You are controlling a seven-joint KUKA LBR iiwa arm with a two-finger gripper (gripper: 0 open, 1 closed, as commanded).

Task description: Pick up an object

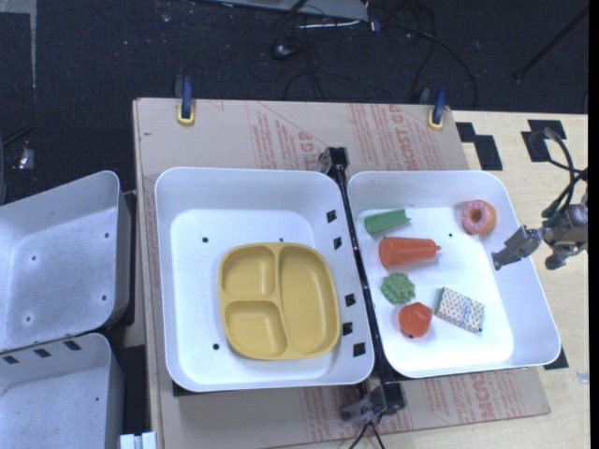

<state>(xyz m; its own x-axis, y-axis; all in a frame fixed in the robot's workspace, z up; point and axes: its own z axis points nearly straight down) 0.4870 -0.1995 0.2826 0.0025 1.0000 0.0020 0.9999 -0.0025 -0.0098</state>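
The right bin point(524, 325) holds several toy items: a pink donut point(478, 217), a green pod point(386, 220), an orange carrot point(407, 251), a green broccoli point(398, 288), a red tomato point(415, 319) and a patterned block point(460, 309). My gripper point(529, 253) hangs over the right rim of that bin, to the right of the donut and the block. Its two fingers stand apart with nothing between them. No item touches it.
A yellow divided plate point(279, 300) lies in the left bin point(187, 251). A raised divider point(356, 269) runs between the two bins. Spare white bins point(56, 251) lie off the bench at the left. Yellow clamps point(186, 110) hold the board's far edge.
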